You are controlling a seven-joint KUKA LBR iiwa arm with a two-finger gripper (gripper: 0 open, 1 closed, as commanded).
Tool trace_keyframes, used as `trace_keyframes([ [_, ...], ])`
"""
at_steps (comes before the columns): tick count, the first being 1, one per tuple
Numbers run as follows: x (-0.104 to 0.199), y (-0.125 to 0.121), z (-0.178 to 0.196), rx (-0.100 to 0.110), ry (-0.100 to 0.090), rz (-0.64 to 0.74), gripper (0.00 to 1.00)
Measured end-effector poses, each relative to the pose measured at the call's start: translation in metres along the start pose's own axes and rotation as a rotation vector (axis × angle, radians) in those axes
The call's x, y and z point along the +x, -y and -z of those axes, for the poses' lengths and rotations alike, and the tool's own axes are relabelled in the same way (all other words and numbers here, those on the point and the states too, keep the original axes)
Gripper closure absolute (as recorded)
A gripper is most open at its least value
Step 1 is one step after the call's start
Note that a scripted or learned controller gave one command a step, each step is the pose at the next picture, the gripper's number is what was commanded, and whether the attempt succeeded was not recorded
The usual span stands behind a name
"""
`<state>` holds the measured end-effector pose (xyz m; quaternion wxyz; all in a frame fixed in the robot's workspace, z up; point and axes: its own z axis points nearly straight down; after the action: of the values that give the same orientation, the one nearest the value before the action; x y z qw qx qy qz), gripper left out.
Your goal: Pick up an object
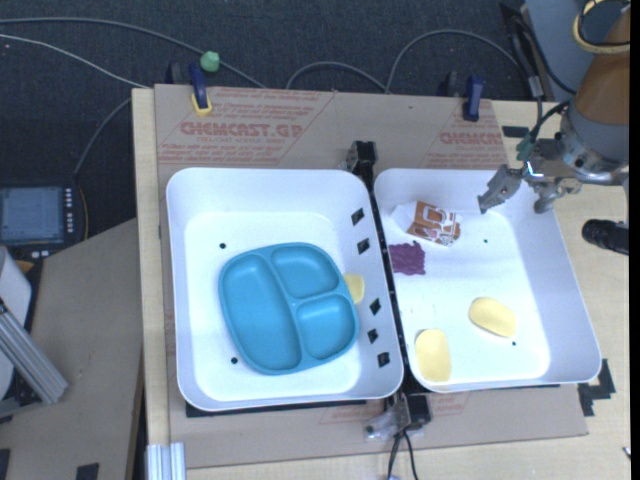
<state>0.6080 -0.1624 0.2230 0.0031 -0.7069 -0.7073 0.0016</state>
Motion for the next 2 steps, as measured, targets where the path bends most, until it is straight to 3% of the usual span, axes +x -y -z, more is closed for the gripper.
trace_keyframes([
  [2,0.007,-0.007,-0.106,0.0,0.0,0.0,0.0],
])
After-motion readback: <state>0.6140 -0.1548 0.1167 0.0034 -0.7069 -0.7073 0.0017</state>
